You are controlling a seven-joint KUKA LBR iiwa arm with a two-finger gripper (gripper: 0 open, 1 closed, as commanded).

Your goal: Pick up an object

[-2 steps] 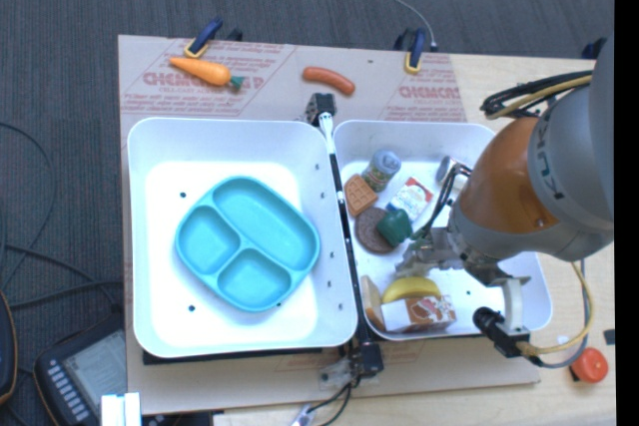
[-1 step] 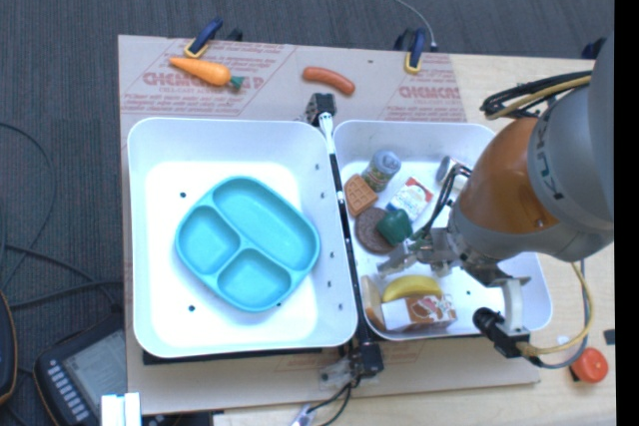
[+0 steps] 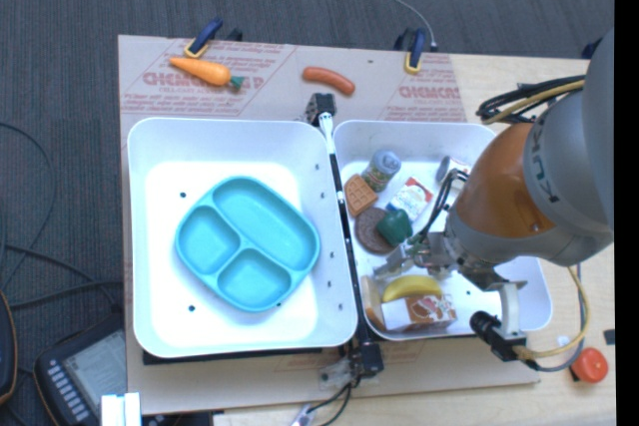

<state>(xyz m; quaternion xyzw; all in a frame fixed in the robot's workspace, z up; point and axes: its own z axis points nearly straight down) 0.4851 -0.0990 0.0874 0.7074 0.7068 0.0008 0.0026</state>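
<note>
**Banana lies just below the gripper in the right bin**

Banana (image 3: 411,287), a small yellow toy, rests in the lower part of the right bin (image 3: 469,133), its long axis running roughly left to right across the frame with a slight upward bow. It sits on top of a packaged item (image 3: 419,312) at the bin's lower edge. The gripper (image 3: 417,252) hangs just above it in the picture, low in the bin among the clutter, with a green object (image 3: 393,226) and a brown round cookie (image 3: 371,232) just to its upper left. Whether anything is pinched cannot be told: the wrist and the arm's orange band (image 3: 499,195) cover the working end.

Judging from this, the banana is the nearest candidate; a short move toward the frame's bottom would bring the gripper over it, closing across its short width.

The left bin (image 3: 140,214) holds a blue divided plate (image 3: 248,242). A toy carrot (image 3: 205,72) and a sausage (image 3: 328,80) lie on the cardboard at the upper part of the frame, well apart.
</note>
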